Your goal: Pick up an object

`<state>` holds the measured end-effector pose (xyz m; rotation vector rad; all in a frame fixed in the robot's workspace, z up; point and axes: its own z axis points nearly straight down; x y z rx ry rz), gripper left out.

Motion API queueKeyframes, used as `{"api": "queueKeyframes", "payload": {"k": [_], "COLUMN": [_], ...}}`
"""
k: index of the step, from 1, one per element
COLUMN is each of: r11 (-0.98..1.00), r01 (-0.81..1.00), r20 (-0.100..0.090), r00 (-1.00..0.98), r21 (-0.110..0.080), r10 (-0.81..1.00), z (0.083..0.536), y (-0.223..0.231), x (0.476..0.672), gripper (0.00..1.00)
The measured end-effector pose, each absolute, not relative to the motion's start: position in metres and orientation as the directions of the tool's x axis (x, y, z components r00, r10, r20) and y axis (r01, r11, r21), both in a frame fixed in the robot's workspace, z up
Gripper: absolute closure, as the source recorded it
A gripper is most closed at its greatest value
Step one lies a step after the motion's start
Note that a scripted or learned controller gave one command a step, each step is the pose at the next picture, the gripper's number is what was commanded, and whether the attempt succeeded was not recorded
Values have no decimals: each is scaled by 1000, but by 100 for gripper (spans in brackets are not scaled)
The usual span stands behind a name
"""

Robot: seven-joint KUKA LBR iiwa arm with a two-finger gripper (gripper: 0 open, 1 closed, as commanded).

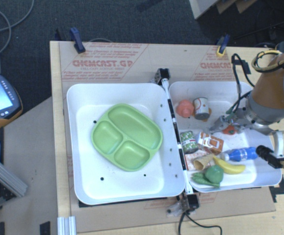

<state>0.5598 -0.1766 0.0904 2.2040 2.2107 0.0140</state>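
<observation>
Green tray [127, 136]: divided, three compartments, centre of left bin [78, 102], lower left of frame.
Right bin [266, 177]: holds all loose objects, right of frame.
Objects, upper part: orange-pink ball [184, 108] beside small can [201, 108].
Objects, lower part: blue bottle [239, 154], banana [231, 167], green pepper [213, 174], red-and-white carton [210, 143], green-labelled packet [188, 142], close together.
Arm: grey, orange band [273, 84], enters at right edge.
Gripper [228, 125]: low over right bin centre, near a small red item [229, 129]; finger state cannot be determined.

counter [132, 58] left print: "CHEMCAST GP", red, repeated
counter right print: "CHEMCAST", partly hidden
items' labels: too small to read
</observation>
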Motion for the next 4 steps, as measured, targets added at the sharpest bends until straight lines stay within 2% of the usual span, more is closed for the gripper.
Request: {"api": "queueKeyframes", "payload": {"k": [1, 2, 3, 4], "r11": [1, 3, 9, 10], "r01": [1000, 1000, 1000, 1000], "r20": [-1, -2, 0, 3], "r00": [-1, -3, -9, -10], "r21": [3, 4, 4, 13], "r10": [1000, 1000, 1000, 1000], "z": [85, 96, 85, 192], "y": [-212, -211, -113, -33], "x": [592, 592, 621, 616], "gripper": [0, 100, 100, 100]}}
